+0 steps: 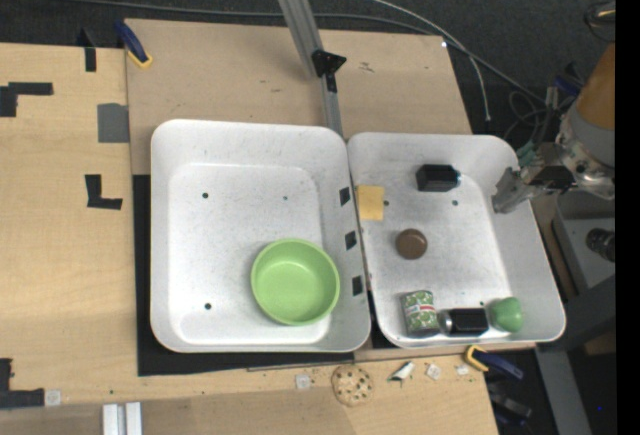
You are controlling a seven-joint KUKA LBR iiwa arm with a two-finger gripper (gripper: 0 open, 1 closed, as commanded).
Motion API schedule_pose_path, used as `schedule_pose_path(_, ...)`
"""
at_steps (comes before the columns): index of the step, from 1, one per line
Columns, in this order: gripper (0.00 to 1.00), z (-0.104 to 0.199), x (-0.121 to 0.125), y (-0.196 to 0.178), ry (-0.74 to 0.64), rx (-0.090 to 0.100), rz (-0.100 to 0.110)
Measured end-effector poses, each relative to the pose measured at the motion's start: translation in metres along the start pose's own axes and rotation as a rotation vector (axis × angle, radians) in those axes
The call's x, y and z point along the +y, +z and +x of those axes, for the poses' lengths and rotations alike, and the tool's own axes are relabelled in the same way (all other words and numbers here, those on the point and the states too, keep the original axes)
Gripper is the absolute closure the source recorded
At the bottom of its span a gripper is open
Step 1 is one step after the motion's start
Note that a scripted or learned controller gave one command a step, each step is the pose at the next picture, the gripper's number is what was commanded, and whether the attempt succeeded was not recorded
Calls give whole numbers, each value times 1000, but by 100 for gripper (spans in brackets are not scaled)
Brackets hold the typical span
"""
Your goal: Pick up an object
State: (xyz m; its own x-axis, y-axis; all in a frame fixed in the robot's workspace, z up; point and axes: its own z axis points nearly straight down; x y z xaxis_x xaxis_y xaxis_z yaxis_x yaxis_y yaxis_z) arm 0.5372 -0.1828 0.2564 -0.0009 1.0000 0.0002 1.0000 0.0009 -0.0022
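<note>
The right bin (520,263) holds a yellow block (371,202), a small black box (436,178) and a brown round piece (411,243). Along its near wall lie a green-and-white can (419,311), a black cylinder (464,322) and a green ball (507,314). A green bowl (294,281) sits in the left bin (180,163). My gripper (516,179) hovers over the right bin's far right rim, right of the black box. It is open with nothing between its fingers.
A slanted metal pole (295,3) ends at the bins' far junction. A cookie-like disc (349,384) and small scraps lie on the bench in front of the bins. Blue-and-yellow clamps (135,43) sit at the board's corners.
</note>
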Motion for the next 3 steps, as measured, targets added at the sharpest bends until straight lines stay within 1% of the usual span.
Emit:
schedule_pose_path(1,0,0,0,0,0,0,0)
schedule_pose_path(2,0,-5,-7,50,1,0,5)
schedule_pose_path(3,0,-7,-2,97,0,1,6)
